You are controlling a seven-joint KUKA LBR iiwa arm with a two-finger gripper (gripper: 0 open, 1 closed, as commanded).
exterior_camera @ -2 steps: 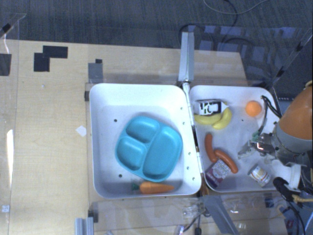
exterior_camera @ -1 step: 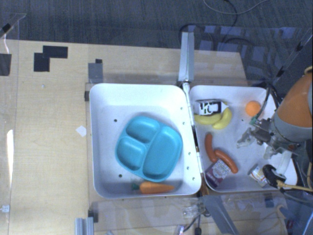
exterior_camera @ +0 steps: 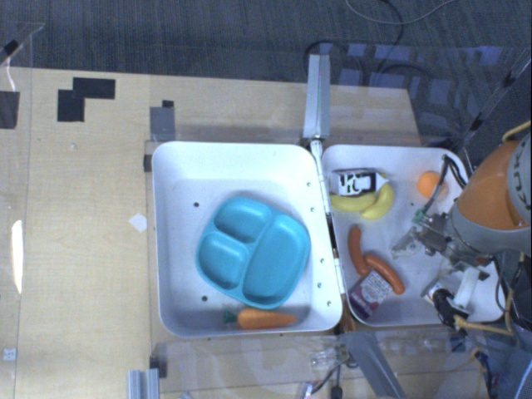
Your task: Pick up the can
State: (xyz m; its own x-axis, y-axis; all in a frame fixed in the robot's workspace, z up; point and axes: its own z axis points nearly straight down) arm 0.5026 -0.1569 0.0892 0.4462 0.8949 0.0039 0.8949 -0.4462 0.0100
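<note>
Beside the banana (exterior_camera: 371,204), the can (exterior_camera: 356,182) could be missed (gripper (exterior_camera: 422,238) state cannot be told) and the banana grabbed.

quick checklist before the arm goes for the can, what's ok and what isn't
1. Can located: ok, lying on its side at the far edge of the right bin.
2. Can free of neighbours: not ok, the banana lies against its near side.
3. End effector over the can: not ok, it sits to the right of the can, nearer the orange.
4. End effector carrying anything: cannot tell.
5. Path to the can: ok, the sausages and dark packet lie nearer the front.
</note>
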